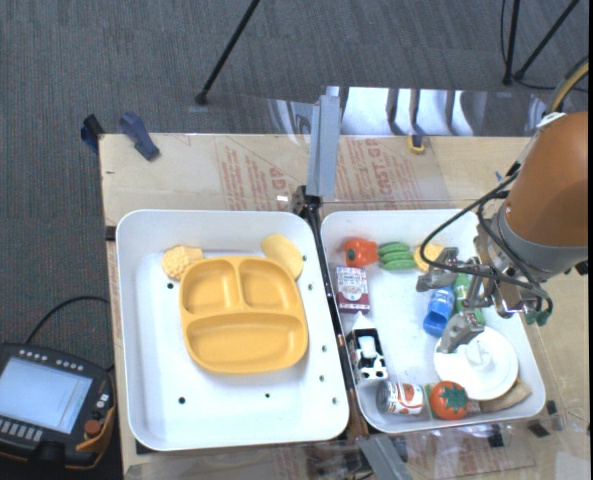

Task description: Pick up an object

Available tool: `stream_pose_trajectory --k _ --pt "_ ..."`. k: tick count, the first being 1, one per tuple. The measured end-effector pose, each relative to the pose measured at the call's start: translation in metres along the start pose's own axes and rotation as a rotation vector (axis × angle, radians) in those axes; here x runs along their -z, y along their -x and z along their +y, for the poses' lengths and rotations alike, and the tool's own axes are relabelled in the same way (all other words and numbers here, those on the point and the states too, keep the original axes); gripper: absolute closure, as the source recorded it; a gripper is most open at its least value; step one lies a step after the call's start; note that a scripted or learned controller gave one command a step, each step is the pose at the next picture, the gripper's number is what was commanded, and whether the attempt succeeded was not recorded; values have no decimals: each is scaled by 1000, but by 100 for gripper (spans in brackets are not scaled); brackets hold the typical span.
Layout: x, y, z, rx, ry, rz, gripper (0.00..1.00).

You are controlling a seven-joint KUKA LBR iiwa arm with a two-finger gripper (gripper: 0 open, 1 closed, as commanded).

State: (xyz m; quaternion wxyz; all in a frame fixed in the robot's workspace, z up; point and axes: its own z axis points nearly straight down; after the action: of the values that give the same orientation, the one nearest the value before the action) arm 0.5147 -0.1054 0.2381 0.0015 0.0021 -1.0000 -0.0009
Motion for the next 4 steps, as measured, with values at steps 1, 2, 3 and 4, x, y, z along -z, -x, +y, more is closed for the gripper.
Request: stream_pose_trajectory --k 1,2,3,4 --pt "-152 41 -29 -237 0 -1 0" --pt "-151 64 -51 -208 -1 -3 0" --pt "-142 65 -48 -202 1 -3 100" --pt "-142 65 -48 -201 1 -3 0"
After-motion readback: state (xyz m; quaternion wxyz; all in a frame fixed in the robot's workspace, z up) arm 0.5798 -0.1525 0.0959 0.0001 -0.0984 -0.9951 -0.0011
